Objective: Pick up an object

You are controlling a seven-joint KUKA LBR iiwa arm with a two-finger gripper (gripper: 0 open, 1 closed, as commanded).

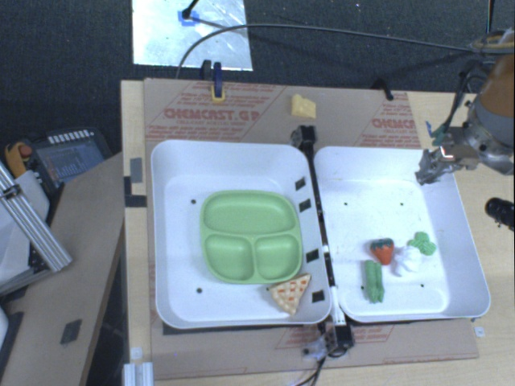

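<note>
In the right bin lie a small red and orange toy, a green pickle-shaped piece, and a white and green toy. A pizza-slice toy rests in the left bin just below the green divided plate. My gripper hangs over the right bin's far right corner, well away from the toys, with nothing visible in it.
A yellow block lies on the cardboard behind the bins. A clamp sits at the board's far edge. A control pendant and a metal rail are at the left, off the bench.
</note>
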